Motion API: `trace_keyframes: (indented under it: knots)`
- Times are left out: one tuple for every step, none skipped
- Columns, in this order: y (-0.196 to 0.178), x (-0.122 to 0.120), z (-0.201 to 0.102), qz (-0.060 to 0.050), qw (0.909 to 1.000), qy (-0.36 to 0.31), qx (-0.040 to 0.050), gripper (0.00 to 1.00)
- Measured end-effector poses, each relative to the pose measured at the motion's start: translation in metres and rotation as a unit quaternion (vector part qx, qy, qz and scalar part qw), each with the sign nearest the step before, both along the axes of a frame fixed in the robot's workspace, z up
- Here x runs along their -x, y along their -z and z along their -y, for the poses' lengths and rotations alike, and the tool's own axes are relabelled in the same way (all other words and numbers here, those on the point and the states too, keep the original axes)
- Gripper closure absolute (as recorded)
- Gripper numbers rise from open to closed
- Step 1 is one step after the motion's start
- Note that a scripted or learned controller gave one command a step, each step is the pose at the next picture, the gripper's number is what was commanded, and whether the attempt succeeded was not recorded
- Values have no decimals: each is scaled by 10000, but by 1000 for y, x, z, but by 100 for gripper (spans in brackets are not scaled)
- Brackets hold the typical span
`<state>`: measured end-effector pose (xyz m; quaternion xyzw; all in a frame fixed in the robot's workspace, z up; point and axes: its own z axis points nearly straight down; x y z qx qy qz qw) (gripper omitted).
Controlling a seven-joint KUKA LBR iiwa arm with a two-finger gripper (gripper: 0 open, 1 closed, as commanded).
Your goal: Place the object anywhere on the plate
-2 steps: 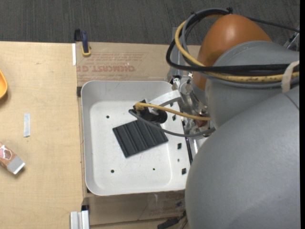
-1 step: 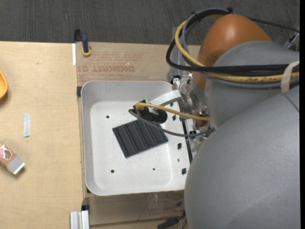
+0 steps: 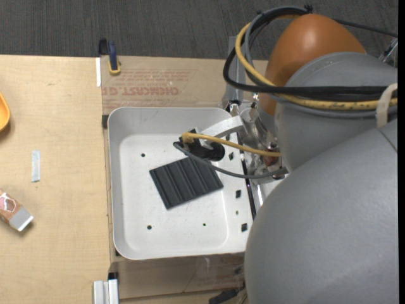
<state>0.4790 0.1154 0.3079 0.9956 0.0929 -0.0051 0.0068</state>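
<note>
A dark ribbed rectangular plate lies flat and slightly turned in the middle of the white bin. Just beyond its far right corner sits a small black part with a yellow cable running from it back to the arm. I cannot tell whether this part is the gripper's tip or a separate object. The grey arm with its orange band covers the right side of the view and hides the wrist's underside. Metal wrist parts show at the bin's right wall.
The bench to the left carries an orange item at the edge, a small grey strip and a red-and-grey block. A blue clamp stands behind the bin, beside printed cardboard.
</note>
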Motion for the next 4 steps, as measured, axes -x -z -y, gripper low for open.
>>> trace_keyframes:
  knots:
    - [0, 0, 0, 1, 10000, 3, -1, 0]
    - [-8, 0, 2, -14, 10000, 17, 21, 100]
    - [-8, 0, 2, -15, 10000, 19, 20, 0]
    - [-16, -1, 4, -27, 10000, 34, 42, 100]
